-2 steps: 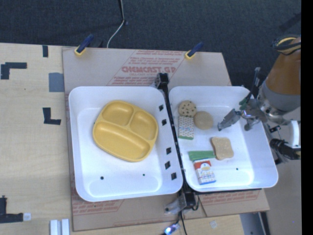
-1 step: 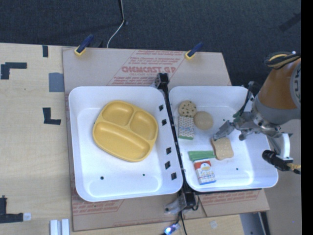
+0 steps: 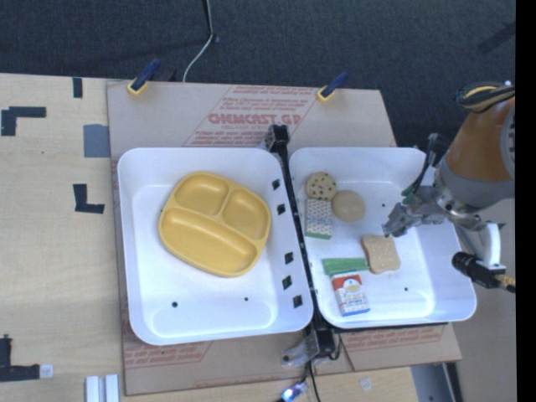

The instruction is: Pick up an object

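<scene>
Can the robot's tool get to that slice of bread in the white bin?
Probably yes. The tool hangs just above and beside the bread slice in the right bin, with nothing between them. The green piece lies on the bread's far side, out of the way.

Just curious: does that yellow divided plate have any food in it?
Empty. The yellow plate in the left bin shows bare compartments; the food items lie in the right bin.

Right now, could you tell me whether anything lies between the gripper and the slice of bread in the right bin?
Nothing visible does. The gripper hangs just up and right of the slice of bread, with only bare floor of the right bin between them.
</scene>
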Controlling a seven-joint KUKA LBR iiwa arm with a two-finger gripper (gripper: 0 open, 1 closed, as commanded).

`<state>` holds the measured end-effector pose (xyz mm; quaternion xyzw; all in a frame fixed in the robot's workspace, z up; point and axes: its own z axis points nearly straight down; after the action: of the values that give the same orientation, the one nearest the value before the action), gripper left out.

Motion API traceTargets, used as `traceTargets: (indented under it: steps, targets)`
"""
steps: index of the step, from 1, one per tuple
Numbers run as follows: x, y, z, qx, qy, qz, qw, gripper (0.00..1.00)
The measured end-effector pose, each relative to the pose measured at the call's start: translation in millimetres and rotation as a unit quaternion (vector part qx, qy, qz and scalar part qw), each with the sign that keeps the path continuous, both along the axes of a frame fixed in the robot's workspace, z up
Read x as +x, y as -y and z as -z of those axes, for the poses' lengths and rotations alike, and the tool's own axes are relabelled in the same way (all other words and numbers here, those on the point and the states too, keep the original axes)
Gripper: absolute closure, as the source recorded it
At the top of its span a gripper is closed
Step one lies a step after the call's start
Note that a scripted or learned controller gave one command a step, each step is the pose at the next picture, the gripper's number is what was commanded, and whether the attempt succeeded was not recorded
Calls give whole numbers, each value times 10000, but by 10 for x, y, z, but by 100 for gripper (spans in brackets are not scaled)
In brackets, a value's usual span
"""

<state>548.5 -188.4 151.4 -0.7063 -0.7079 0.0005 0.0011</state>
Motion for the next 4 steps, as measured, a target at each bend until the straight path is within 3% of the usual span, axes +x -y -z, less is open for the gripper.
traceTargets:
  steps: [2,4]
  targets:
    - [94,37,-1133,-15,39,0,10000,100]
    - [370,-986,-1138,0,7,-21,10000,100]
